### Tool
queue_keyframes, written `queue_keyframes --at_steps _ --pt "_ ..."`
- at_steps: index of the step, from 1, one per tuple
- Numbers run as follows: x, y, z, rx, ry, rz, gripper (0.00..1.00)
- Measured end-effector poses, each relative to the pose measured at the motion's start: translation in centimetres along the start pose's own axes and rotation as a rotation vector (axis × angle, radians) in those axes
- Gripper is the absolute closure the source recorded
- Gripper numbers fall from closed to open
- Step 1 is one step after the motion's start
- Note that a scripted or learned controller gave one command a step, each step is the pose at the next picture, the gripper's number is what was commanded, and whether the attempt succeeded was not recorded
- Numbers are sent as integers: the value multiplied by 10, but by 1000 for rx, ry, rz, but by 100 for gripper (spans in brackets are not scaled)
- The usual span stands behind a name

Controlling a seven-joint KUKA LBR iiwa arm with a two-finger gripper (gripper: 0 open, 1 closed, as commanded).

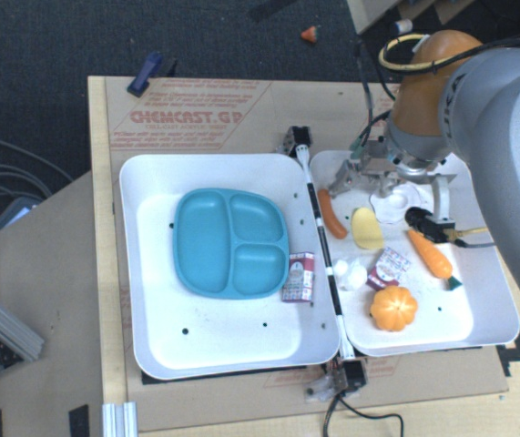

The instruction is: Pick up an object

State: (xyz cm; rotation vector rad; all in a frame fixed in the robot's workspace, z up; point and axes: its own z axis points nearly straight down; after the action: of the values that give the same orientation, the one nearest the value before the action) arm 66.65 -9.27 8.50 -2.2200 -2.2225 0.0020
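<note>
Worktop point(105, 244): you had two bins.
Claw point(389, 188): hovered low, likely seeking a pick; finger state you couldn't tell.
Yellow piece point(365, 228): just below claw.

The left bin point(150, 335) has lots of open white floor along its front, its left side and its back edge. In the middle sits a blue plate point(230, 242) with three sections, and a small red and white packet point(299, 277) lies against the plate's right side, close to the wall between the bins. The right bin point(487, 321) is crowded. An orange sausage shape point(331, 215) lies by the middle wall, with a yellow piece point(366, 228), a crinkly wrapper point(389, 267), a toy carrot point(432, 255) and a round orange fruit point(393, 309) packed near each other. The big grey arm point(487, 126) covers the back right corner. Bare floor shows at the front right.
</note>
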Motion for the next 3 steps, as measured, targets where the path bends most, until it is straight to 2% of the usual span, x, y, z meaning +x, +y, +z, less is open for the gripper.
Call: queue_keyframes --at_steps 2,3 --pt "-1 0 0 0 0 1 0" --pt "0 -14 0 1 1 2 0"
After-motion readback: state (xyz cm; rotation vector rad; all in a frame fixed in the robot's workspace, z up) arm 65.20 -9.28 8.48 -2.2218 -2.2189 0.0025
